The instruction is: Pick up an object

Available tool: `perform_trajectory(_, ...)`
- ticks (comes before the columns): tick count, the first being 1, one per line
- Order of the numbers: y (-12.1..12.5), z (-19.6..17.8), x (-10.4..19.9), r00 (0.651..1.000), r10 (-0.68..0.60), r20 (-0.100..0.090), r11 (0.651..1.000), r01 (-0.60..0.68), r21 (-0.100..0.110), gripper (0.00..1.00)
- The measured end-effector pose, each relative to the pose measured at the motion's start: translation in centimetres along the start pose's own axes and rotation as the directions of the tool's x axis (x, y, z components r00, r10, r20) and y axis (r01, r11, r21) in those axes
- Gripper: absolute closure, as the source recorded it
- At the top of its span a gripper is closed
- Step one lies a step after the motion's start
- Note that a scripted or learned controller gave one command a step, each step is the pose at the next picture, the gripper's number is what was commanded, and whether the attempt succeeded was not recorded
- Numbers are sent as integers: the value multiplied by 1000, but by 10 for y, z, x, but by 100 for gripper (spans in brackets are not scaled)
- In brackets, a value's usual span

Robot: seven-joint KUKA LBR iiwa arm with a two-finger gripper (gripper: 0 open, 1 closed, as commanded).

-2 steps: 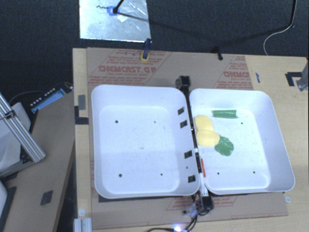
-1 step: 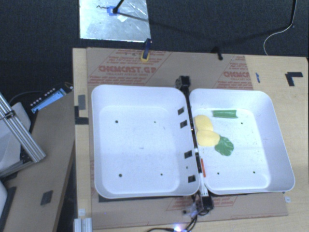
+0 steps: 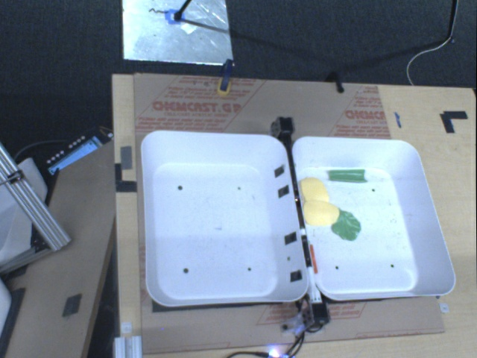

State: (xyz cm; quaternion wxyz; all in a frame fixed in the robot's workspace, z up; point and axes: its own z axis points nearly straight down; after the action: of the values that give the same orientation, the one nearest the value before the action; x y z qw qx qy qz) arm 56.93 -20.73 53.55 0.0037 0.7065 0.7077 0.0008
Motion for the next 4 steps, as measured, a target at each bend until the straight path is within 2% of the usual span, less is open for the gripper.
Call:
perform_trajectory(1,-86,-2,0,1000,4,-3,1000,-4,3,100)
perform_trajectory(2,-84,157,98,1000,-10,-9,1000,10,18,100)
perform_trajectory(3,-82,25,132,1000,-7,-3,1000,7,-11,100)
perform_trajectory(4,-65,-2,55,1000,7,1,1000,-7,-1,100)
